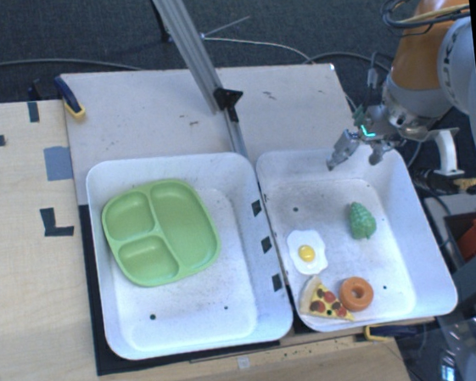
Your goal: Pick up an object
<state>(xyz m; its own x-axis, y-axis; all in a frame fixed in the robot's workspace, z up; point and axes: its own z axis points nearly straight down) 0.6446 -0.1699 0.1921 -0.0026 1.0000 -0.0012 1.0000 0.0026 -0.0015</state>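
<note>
Over the right white bin's (422,233) far edge I see the two-finger gripper (355,153) with fingers spread and empty, while the nearest object, a green knobbly toy vegetable (361,220), lies toward the bin's middle.

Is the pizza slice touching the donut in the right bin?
Touching. The camera view shows the pizza slice lying with its right edge against the donut, no white bin floor between them.

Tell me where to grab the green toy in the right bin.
Take the green toy across its narrow width, coming straight down. It lies alone on the right bin floor, longer up-down in view, so the claw probably has room on both sides.
</note>
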